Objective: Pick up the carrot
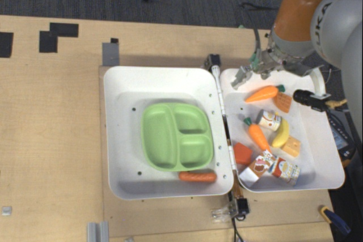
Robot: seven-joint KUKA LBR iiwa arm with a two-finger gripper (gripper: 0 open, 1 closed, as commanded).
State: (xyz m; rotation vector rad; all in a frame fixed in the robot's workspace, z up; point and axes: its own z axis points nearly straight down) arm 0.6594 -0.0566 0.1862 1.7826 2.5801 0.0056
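A: Jaws: I cannot tell their state; the gripper (245, 77) hangs at the right bin's (329, 175) far left corner, just beside the larger carrot (262, 94).

B: And the left bin (116, 122)?

A: It holds a green tray (177, 136) and a sausage (197, 177), well apart. A smaller carrot (258, 136) lies crowded among toys, its target status unclear to me
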